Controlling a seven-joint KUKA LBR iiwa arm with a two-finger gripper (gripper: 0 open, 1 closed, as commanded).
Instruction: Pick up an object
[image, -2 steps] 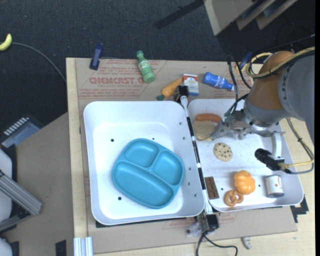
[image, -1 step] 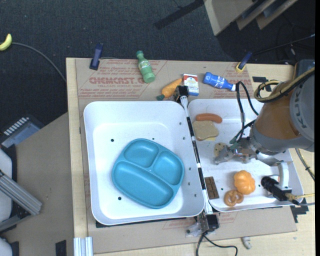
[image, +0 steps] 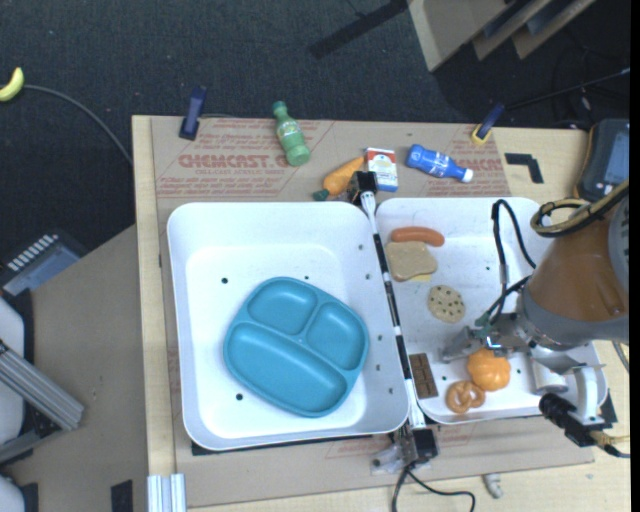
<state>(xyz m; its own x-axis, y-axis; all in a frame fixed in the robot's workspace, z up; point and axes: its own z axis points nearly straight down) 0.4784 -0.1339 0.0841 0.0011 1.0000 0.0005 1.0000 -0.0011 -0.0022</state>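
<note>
The right bin (image: 470, 225) holds a sausage (image: 416, 236), a slice of bread (image: 411, 262), a chocolate-chip cookie (image: 446, 302), an orange (image: 489, 372) and a pretzel (image: 463, 397). My gripper (image: 478, 342) is low in this bin's front right part, directly above and behind the orange and very close to it. The grey arm and its orange band (image: 580, 275) hide the bin's right side. Whether the gripper touches the orange is unclear.
A blue divided plate (image: 295, 345) lies in the left bin (image: 200, 250). Behind the bins on the cardboard lie a green bottle (image: 292, 134), a carrot (image: 343, 176), a small carton (image: 381, 168) and a blue bottle (image: 438, 163). A black cable (image: 500, 240) loops over the right bin.
</note>
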